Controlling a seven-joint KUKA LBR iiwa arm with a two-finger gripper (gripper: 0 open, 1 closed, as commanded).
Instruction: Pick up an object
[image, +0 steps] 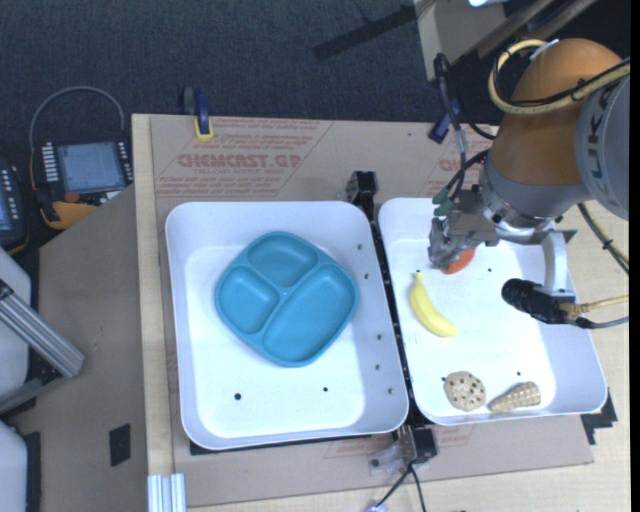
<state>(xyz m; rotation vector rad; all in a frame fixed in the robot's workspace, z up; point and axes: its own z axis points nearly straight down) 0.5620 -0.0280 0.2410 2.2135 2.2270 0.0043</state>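
Tool (450, 252) low over a small orange-red object (458, 263) near the far edge of the right bin (575, 385), grip impossible to tell; probably light, smooth and a bit slippery, best taken across its middle, banana (431, 309) just beside.

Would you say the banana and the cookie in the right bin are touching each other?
Apart. The camera view shows bare white bin floor between the banana and the cookie, which lies nearer the front wall of the right bin.
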